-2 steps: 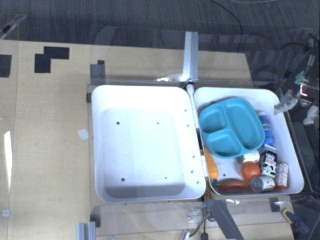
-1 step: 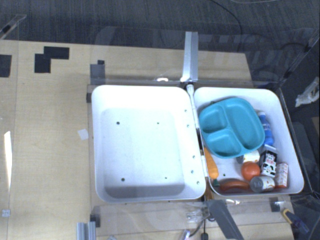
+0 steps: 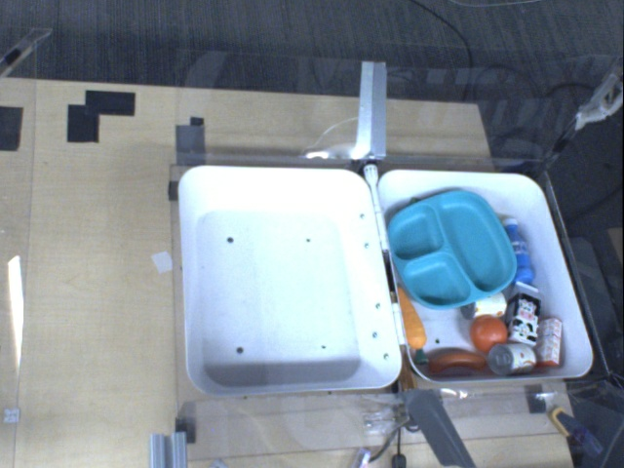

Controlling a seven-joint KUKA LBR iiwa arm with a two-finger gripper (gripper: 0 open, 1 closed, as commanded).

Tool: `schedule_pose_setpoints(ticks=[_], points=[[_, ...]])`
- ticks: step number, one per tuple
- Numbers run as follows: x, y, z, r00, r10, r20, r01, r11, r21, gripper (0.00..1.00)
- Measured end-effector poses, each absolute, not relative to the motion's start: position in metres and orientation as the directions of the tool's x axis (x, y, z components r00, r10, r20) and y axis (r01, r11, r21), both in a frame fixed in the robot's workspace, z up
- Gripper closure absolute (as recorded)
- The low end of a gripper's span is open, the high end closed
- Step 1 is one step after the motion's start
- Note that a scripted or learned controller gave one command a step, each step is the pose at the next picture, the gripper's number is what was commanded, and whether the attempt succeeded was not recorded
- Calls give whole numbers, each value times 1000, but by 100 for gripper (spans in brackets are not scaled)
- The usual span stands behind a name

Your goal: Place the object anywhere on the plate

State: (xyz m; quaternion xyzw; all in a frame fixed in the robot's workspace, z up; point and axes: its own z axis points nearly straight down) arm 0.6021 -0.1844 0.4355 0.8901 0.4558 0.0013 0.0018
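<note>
Two shallow white bins sit side by side on a pale wooden bench (image 3: pixel 88 291). At the bench's ten o'clock corner are black block-shaped marks (image 3: pixel 97 113).

The left bin (image 3: pixel 187 261) shows a bare white floor with a few small dark dots. At twelve o'clock from the seam between the bins, a grey metal post (image 3: pixel 372 105) stands upright.

The right bin (image 3: pixel 558 232) holds a blue plate (image 3: pixel 453 247) with three compartments. It fills the bin's upper half, from nine o'clock round to two o'clock, and nothing lies on it.

The loose things crowd the bin's lower edge, from seven to four o'clock:
- an orange carrot-shaped piece (image 3: pixel 414 325) lies along the left wall
- a dark red piece (image 3: pixel 456 361) lies at six o'clock
- an orange-red ball (image 3: pixel 487 333) sits just beside a small white item (image 3: pixel 490 307)
- a grey can (image 3: pixel 505 359) lies on its side
- a black-and-white patterned box (image 3: pixel 525 318) sits to its right
- a red-and-white packet (image 3: pixel 549 343) lies at the far right
- a blue container (image 3: pixel 518 252) is wedged at three o'clock, between the plate and the wall

The print on the labels is too small to read. Whether the claw is wide or narrow cannot be told.
</note>
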Motion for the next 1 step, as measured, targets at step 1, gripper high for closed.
schedule_pose_setpoints(ticks=[1], points=[[593, -192, 434, 780, 626, 0, 626, -780, 2, 0]])
